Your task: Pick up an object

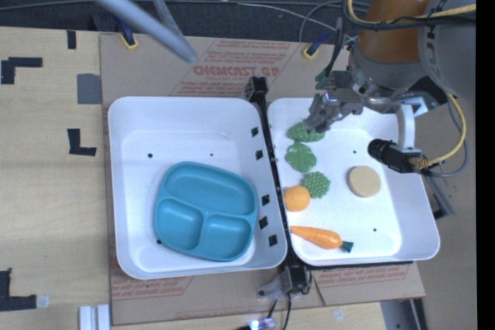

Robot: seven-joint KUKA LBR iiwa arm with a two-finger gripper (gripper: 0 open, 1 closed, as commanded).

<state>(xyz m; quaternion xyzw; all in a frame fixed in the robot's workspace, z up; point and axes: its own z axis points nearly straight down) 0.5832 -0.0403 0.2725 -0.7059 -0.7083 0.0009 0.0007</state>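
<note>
Camera view: cardboard-topped bench (232,66), two white bins (124,120), pincer (319,120) state unclear.

Green leafy pieces (302,158) lie near the right bin's (418,239) left wall, with a green broccoli (315,183) just below. An orange ball (296,199) touches it; a carrot (317,237) lies flat near the front. A tan disc (364,182) lies apart, rightward.

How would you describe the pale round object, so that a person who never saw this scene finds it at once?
Look in the right bin, the one without the blue tray. Near its right wall lies a flat round cracker, apart from the other items. It is the only beige piece; its neighbours, the broccoli, the orange fruit and the carrot, are green or orange.
</note>
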